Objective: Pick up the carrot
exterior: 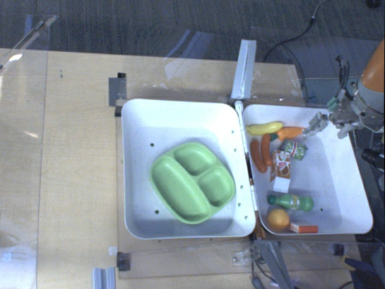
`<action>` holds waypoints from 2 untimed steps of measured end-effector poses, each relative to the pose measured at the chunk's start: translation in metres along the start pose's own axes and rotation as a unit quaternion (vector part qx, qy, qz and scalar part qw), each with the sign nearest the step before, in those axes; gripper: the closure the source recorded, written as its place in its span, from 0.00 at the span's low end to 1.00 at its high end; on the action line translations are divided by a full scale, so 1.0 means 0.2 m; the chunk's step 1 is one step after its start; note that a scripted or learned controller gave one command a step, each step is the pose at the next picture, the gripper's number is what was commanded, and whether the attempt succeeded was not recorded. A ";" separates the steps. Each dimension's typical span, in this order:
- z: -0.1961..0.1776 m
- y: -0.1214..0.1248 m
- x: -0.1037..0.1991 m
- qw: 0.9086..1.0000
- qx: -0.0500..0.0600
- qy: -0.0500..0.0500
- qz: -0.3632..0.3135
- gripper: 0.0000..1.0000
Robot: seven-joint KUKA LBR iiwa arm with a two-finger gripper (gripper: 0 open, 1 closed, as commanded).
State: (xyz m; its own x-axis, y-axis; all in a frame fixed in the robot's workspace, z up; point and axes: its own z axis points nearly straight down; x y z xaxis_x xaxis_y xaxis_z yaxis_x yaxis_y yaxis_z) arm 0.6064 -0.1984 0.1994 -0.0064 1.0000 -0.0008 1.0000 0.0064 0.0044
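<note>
Carrot (291,132) lay near right bin's (355,185) far wall, just beside banana (265,127). Gripper (314,125) sat at carrot's right tip; arm cut off by frame edge. Jaw state: cannot tell. Packet (281,164) print unreadable.

Grey arm (367,110) w/ orange band, metal claw (317,124).

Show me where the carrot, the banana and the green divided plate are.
carrot (291,132): camera view, middle of its orange body.
banana (265,127): camera view, middle of its yellow curve.
green divided plate (191,181): camera view, ridge between its compartments.
</note>
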 end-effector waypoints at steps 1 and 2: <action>0.38 0.32 0.30 0.998 0.000 0.000 -0.057 0.00; 0.55 0.25 0.32 0.989 -0.002 0.000 -0.147 0.00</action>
State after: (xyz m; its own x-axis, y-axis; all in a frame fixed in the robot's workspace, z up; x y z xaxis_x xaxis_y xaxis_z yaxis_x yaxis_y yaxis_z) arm 0.6570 -0.1342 0.0887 -0.2961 0.9551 -0.0034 0.9551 0.2962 0.0088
